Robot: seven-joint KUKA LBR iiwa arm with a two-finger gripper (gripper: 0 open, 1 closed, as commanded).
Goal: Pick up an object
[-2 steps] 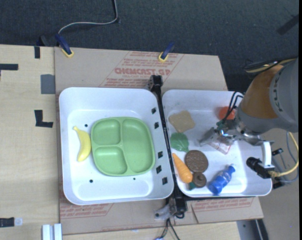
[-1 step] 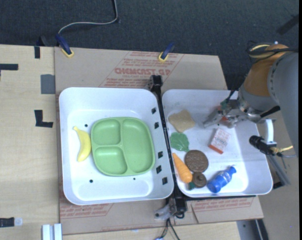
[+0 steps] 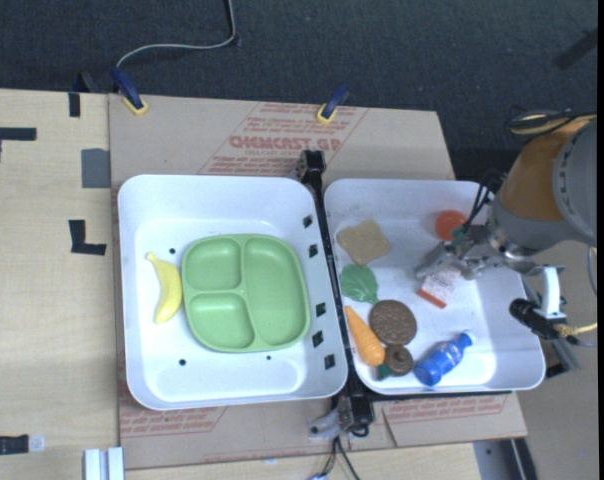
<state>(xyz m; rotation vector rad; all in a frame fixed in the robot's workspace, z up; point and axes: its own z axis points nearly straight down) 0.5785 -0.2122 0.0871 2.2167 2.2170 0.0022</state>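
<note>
Bins sit side by side on a cardboard-covered bench (image 3: pixel 272 133), the left bin (image 3: pixel 147 208) in the middle of the frame and the right bin (image 3: pixel 402 190) toward the right. The arm (image 3: pixel 547 193) enters from the right edge, grey with an orange band, and its gripper (image 3: pixel 444 259) hangs low over the right bin's upper right part. Whether it is spread or closed cannot be told; the metal parts blur together there.

Just below and touching the gripper's tip in the picture lies a small white packet with red print (image 3: pixel 437 290); nothing shows it being pinched. Just above the gripper, toward the bin's far wall, sits an orange-red round thing (image 3: pixel 449 223), partly hidden by the wrist.

Further left in the same bin lie a tan square slab (image 3: pixel 364 241), a green leafy piece (image 3: pixel 360 284) below it, a brown round cookie (image 3: pixel 393 321), a carrot (image 3: pixel 363 335) along the left wall, a small dark wheel-like piece (image 3: pixel 397 360) and a blue bottle (image 3: pixel 442 359) near the lower wall, all well apart from the gripper.

The left bin holds a green divided plate (image 3: pixel 247 291) with a banana (image 3: pixel 166 288) just beside its left edge.
</note>
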